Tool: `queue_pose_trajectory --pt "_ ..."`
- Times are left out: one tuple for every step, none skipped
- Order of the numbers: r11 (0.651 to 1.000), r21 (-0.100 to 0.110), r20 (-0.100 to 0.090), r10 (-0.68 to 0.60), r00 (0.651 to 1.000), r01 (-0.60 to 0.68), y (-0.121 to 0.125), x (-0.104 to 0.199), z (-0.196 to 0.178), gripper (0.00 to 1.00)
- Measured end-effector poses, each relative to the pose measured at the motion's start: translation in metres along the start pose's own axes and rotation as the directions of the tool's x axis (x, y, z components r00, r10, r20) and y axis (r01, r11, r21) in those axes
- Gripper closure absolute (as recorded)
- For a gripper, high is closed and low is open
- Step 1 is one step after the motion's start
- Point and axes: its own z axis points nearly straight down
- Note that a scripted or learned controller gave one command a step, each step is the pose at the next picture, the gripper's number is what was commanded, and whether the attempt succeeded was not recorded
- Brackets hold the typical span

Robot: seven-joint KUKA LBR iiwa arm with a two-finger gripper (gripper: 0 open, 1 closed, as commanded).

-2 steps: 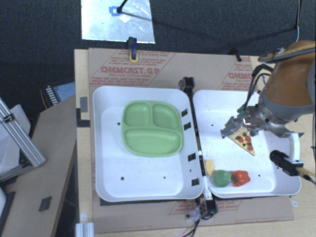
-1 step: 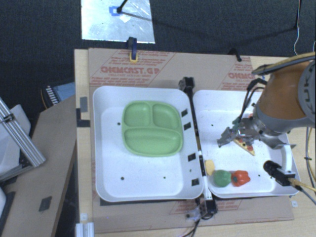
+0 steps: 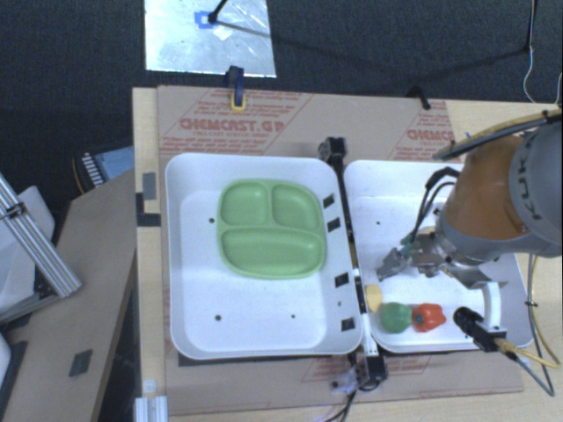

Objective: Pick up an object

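1. Two bins sit side by side on the surface (image 3: pixel 264 117): the left bin (image 3: pixel 193 323) carries a green divided plate (image 3: pixel 269 229); the right bin (image 3: pixel 387 178) has the arm working over it.
2. Three small objects lie in a row along the right bin's near edge: a yellow piece (image 3: pixel 374 299) by the divider, a green object (image 3: pixel 395 316) beside it, a red object (image 3: pixel 427 317) touching or just beside the green one.
3. Hand (image 3: pixel 391 262) hangs above the bin floor, tips pointing toward the divider. Cannot tell whether it is spread or pressed together; nothing visible between the tips.
4. Key relation: the row lies toward the near edge from the hand, the yellow piece nearest, green next.
5. Judgement: reaching any of them calls for a short shift toward the near edge, then a descent. The row runs left-right, so neighbours may crowd a grasp.
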Motion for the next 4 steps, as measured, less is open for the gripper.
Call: queue_pose_trajectory --pt "1.0 -0.007 0.001 -0.001 1.0 0.001 0.002 0.0 -0.013 1.0" --pt "1.0 -0.013 0.002 -0.004 1.0 0.004 0.003 0.003 -0.077 1.0" --pt "1.0 -0.013 0.002 -0.004 1.0 0.004 0.004 0.003 -0.131 1.0" --pt "1.0 -0.008 -0.001 -0.01 1.0 0.009 0.001 0.059 -0.136 1.0"
